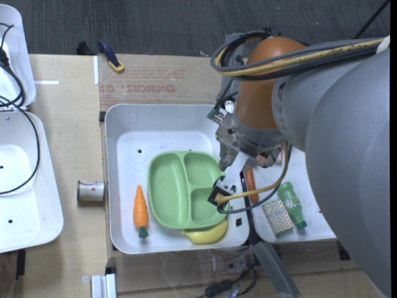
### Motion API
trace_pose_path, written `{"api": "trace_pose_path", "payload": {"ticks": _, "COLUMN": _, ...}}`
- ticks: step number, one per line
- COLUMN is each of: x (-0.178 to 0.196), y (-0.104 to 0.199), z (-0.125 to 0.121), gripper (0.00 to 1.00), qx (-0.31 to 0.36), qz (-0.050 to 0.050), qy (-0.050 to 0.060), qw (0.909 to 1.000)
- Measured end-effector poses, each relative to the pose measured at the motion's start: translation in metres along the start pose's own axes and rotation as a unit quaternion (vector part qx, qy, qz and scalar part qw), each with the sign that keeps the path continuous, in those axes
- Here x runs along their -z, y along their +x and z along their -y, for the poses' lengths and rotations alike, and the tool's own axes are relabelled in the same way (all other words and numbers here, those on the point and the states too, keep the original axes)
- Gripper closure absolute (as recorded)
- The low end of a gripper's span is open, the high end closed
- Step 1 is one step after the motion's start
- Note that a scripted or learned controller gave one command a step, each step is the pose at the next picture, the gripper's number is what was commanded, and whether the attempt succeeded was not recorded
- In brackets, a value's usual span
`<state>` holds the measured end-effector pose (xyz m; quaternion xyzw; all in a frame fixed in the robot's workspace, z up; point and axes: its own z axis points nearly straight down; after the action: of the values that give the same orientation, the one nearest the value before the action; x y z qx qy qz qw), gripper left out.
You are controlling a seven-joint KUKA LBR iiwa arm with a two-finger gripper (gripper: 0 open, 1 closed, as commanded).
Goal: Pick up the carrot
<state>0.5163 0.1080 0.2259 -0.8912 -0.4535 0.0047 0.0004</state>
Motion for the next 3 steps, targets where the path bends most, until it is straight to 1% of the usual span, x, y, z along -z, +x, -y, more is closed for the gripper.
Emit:
{"api": "trace_pose_path", "payload": {"ticks": 1, "x": 0.015, "y": 0.022, "z": 0.038, "gripper": 1.00, "qx": -0.149, "qz": 0.000, "qy": -0.001, "qw": 0.9889}}
{"api": "trace_pose_path", "payload": {"ticks": 2, "x": 0.035, "y": 0.062, "z": 0.086, "gripper": 1.00, "qx": -0.363, "qz": -0.002, "qy": -0.002, "qw": 0.9319}}
{"api": "trace_pose_path", "payload": {"ticks": 3, "x": 0.042, "y": 0.062, "z": 0.085, "gripper": 1.00, "qx": -0.364, "qz": 0.001, "qy": -0.004, "qw": 0.9315}}
